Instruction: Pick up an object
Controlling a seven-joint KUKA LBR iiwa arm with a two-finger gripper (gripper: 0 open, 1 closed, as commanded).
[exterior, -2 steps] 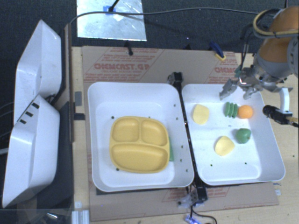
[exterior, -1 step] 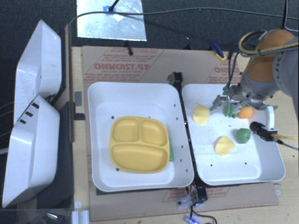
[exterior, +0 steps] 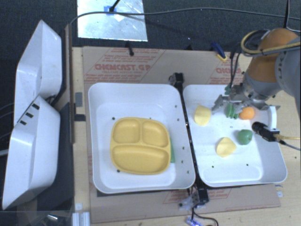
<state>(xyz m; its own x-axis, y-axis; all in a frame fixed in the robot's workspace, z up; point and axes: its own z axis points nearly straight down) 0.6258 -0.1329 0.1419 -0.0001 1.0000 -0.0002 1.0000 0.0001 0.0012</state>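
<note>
Closest to the camera is the front edge of the worktop (exterior: 141,202), with the two white bins sitting side by side on it. The left bin (exterior: 101,126) just has a yellow divided plate (exterior: 140,145) in it, plus a sliver of something green poking out at the plate's right edge, can't make out what.

The right bin (exterior: 273,171) is where the loose stuff is. There's a yellow lump (exterior: 225,147) nearest the front and a round green thing (exterior: 244,136) just beside it on the picture's right. Further back, another yellow lump (exterior: 202,115) sits over by the wall between the bins. Behind those, an orange ball (exterior: 247,113) and a small green piece (exterior: 230,110) sit near each other.

The hand (exterior: 227,105) is right over that small green piece, with the orange ball just to the right of it and the far yellow lump a bit off to the left. Honestly can't tell how open the hand is or whether it's got hold of anything.

Past the bins there's a cardboard sheet (exterior: 141,65) with red print, then a shiny panel (exterior: 113,13) on the dark floor.
</note>
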